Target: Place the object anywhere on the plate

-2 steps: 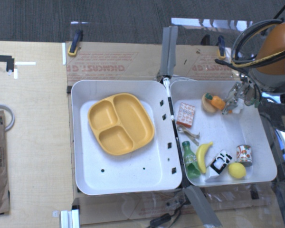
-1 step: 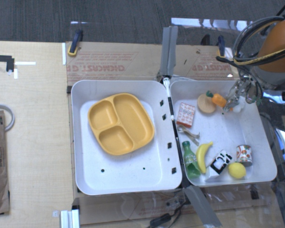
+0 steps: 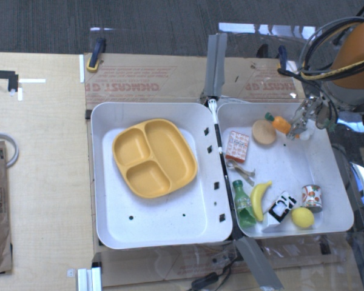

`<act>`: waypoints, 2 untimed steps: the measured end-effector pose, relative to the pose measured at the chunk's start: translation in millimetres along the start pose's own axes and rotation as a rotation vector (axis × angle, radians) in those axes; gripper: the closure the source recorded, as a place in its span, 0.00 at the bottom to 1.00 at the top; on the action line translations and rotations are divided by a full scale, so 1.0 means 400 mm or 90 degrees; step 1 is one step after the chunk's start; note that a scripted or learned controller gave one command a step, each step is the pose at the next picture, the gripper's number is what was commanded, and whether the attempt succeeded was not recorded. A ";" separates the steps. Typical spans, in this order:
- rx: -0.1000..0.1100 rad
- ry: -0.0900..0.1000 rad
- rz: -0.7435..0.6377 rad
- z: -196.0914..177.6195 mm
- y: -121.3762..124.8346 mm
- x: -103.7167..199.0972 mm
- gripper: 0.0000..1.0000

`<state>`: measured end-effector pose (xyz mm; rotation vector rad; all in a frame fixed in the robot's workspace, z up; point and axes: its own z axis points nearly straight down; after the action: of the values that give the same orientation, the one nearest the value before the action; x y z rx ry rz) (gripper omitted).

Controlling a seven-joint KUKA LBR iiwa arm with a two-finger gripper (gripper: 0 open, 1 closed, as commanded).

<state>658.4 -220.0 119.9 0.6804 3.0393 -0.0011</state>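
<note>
A yellow three-compartment plate (image 3: 154, 157) lies in the left bin (image 3: 109, 223), turned at an angle. My gripper (image 3: 301, 125) hangs over the far right corner of the right bin (image 3: 337, 220), just right of a small orange carrot-like toy (image 3: 279, 123) with a green top. Nothing shows between its fingers. A tan round piece (image 3: 264, 133) lies beside the orange toy. Nearer the front lie a banana (image 3: 258, 199), a green bottle (image 3: 242, 205), a lemon (image 3: 303, 217), a small can (image 3: 312, 197) and a black-and-white item (image 3: 281, 207).
A red-and-white card packet (image 3: 237, 146) and a thin metal piece (image 3: 242, 173) lie by the right bin's left wall. A grey divider post (image 3: 215, 65) rises behind the bins. Cables (image 3: 327, 38) loop above the arm at the far right.
</note>
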 end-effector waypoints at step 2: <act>0.004 0.014 0.057 0.062 -0.078 0.156 1.00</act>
<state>589.4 -221.8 93.1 0.8207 3.0283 0.0000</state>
